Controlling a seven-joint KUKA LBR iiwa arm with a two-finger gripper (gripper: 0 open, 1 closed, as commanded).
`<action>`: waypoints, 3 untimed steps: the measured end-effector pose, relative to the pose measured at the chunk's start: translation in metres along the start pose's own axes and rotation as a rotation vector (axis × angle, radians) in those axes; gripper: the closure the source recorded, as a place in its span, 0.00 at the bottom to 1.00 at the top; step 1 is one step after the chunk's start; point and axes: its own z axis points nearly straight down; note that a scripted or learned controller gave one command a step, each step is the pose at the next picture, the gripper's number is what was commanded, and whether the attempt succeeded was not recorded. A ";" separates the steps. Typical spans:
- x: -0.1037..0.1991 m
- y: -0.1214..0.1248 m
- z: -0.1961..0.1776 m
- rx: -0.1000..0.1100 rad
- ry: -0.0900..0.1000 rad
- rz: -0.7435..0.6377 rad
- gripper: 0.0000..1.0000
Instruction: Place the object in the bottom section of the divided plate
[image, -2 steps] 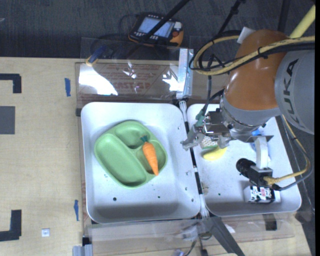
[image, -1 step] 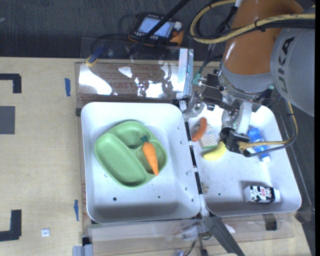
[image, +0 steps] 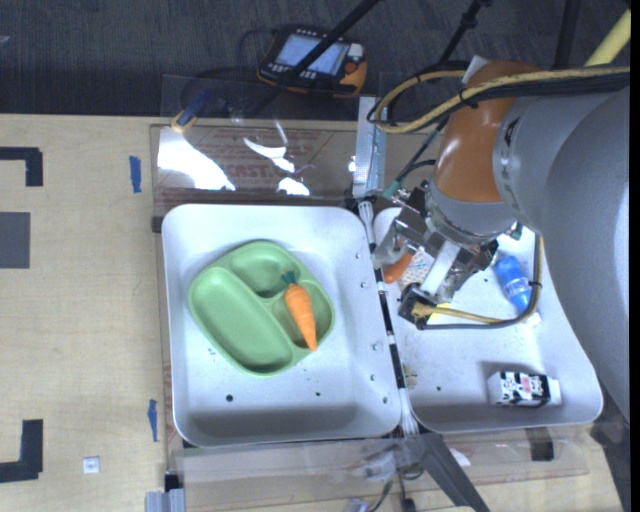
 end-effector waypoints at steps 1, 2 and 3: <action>0.026 -0.044 0.040 0.001 0.000 0.228 0.00; 0.020 0.046 0.040 -0.002 0.001 0.226 0.00; 0.088 0.055 0.039 -0.002 0.002 0.288 0.00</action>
